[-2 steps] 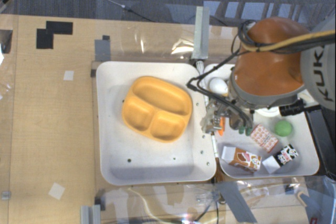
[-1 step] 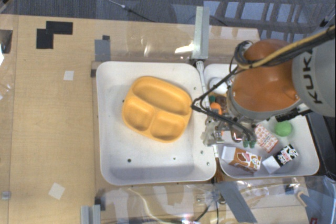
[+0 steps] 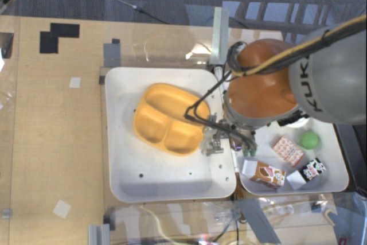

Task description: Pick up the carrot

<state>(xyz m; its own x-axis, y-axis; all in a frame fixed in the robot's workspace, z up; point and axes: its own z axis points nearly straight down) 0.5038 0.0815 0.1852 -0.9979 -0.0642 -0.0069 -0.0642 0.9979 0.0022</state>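
- Grey arm with orange band [image 3: 261, 86] enters from the right of the frame, wrist over the seam between the two white bins.
- End effector [image 3: 215, 143] low in left white bin [image 3: 166, 186], just beside the right edge of the yellow three-compartment plastic plate [image 3: 166, 117]; finger state: cannot tell.
- Carrot: cannot locate; none discernible.
- Right white bin [image 3: 338, 181], lower right: green ball [image 3: 310, 139], pink patterned box [image 3: 287, 150], brown carton [image 3: 268, 175], black-and-white carton [image 3: 312, 169].

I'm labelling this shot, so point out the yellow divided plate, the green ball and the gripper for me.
yellow divided plate [image 3: 166, 119]: camera view, on the ridge between its compartments.
green ball [image 3: 309, 140]: camera view, on its middle, in the right bin.
gripper [image 3: 215, 145]: camera view, on its metal tip beside the plate.
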